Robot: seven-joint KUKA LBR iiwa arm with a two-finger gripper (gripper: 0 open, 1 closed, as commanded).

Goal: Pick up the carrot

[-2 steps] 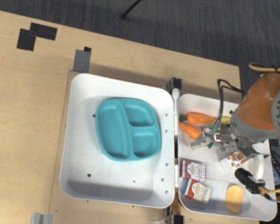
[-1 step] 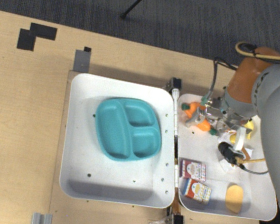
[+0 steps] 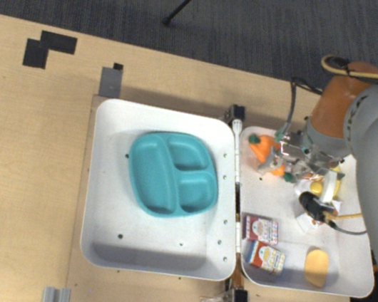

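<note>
**Figure: Approach to the carrot in the right-hand bin**

We see the gripper [image 3: 283,158] low in the far-left corner of the right bin [image 3: 339,287], with the carrot [image 3: 260,147] lying just to its left, close to the wall that divides this bin from the left bin [image 3: 110,169]. A second patch of orange shows beneath the gripper body, and we cannot tell whether it belongs to the carrot or to another item. Whether the fingers are spread or pressed together we cannot tell, since the wrist hides them from above; nothing shows the carrot between them.

We judge the step in hand to be the final alignment before the grasp. To do it well, we would centre the fingers over the thick part of the carrot and close across its width, not along its length, so that it does not roll out. The nearby bin wall leaves little room on that side, so a vertical descent seems safest. The small cartons [image 3: 263,243], the yellow piece [image 3: 316,265] and the teal divided plate [image 3: 172,173] lie well apart.
</note>
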